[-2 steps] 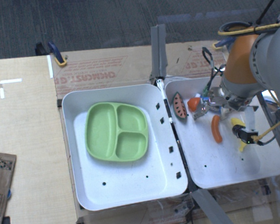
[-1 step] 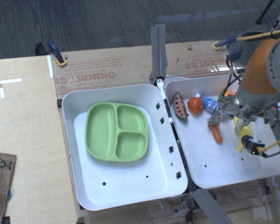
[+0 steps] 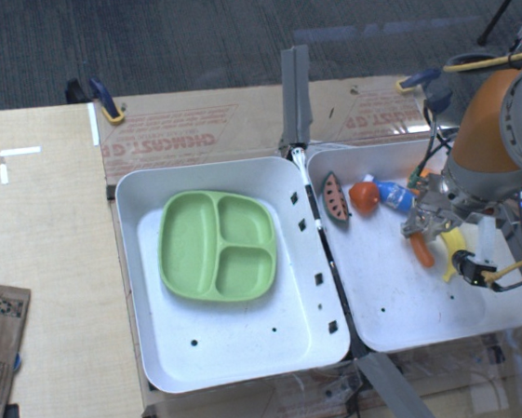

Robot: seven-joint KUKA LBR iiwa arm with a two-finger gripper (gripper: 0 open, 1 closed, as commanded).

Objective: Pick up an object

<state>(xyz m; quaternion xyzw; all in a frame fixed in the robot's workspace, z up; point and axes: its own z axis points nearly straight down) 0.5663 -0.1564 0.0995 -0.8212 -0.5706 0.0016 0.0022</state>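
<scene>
We see the gripper (image 3: 428, 224) low in the right bin (image 3: 395, 315), directly over a carrot (image 3: 422, 251); we cannot tell its state. Left of it lie a tomato (image 3: 364, 197), bottle (image 3: 395, 196) and watermelon slice (image 3: 335, 197).

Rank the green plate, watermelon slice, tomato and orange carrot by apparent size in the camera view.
1. green plate, by far the largest
2. watermelon slice
3. tomato and carrot: too alike to rank, and the carrot is partly under the pincer.
</scene>
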